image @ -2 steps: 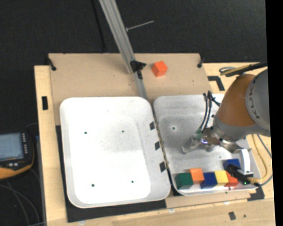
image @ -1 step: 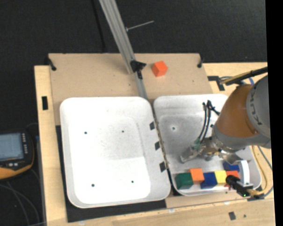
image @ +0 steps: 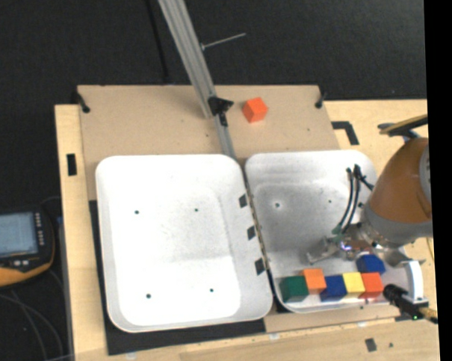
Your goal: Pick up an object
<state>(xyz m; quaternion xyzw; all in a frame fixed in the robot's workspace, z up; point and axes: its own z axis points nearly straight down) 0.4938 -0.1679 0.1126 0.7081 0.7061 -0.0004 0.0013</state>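
Observation:
Several small blocks lie in a row along the near edge of the right bin point(image: 301, 180): a green block point(image: 293, 287), an orange block point(image: 314, 278), a blue block point(image: 334, 286), a yellow block point(image: 354, 283) and a red-orange block point(image: 372, 282). Another blue block point(image: 370, 264) sits just behind the row's right end. My gripper point(image: 324, 252) hangs low in the right bin, just behind the orange block and apart from it. Nothing shows held in it. The arm's orange band point(image: 403, 187) hides the bin's right side.
The left bin point(image: 172, 238) lies beside the right one. An orange cube point(image: 254, 110) rests on the brown board behind the bins. A slanted metal rail point(image: 194, 58) rises behind the gap between the bins. A handheld device point(image: 15, 241) sits at far left.

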